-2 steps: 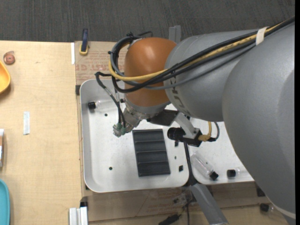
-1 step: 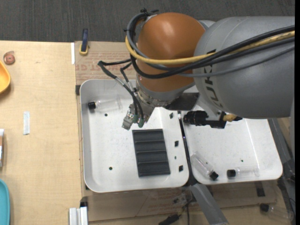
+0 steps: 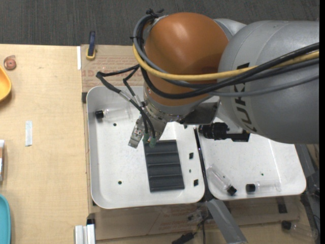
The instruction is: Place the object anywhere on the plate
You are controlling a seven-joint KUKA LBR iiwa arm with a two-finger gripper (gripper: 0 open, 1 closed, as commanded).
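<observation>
A dark grey ribbed rectangular slab (image 3: pixel 165 165) lies flat in the left bin (image 3: pixel 109 187), towards its right side. The arm's orange band and grey wrist (image 3: pixel 177 60) hang over the back of that bin and hide most of the gripper (image 3: pixel 152 138). What shows of the gripper sits right at the slab's far end. A silver cable plug (image 3: pixel 135 136) dangles beside it. I cannot tell whether anything is held. A small black piece (image 3: pixel 99 114) lies at the left bin's back left corner.
The right bin (image 3: pixel 284 166) holds two small black pieces (image 3: pixel 231 190) (image 3: pixel 250 188) and clear plastic bits near its front edge. Black cables loop out from the wrist over the left bin. The wooden bench (image 3: pixel 40 136) to the left bears a yellow item (image 3: pixel 3 85) at its edge.
</observation>
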